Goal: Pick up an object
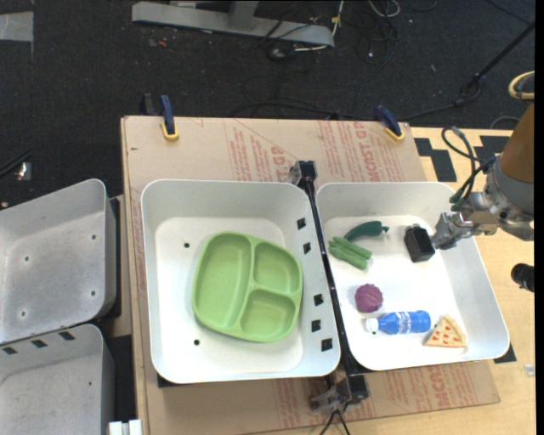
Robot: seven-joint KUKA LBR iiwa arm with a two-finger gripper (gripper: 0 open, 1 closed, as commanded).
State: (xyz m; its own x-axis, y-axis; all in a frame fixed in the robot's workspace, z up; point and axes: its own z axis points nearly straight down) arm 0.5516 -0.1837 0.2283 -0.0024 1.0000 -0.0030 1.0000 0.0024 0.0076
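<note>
dark speckled floor (pixel 68 76) with loose cables (pixel 382 25) beyond a cardboard-topped bench (pixel 246 144)

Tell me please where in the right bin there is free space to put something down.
Bare floor lies in the right bin between the black block and the pizza slice. Crowded: the left side, around the green vegetables, purple ball and blue bottle.
</note>
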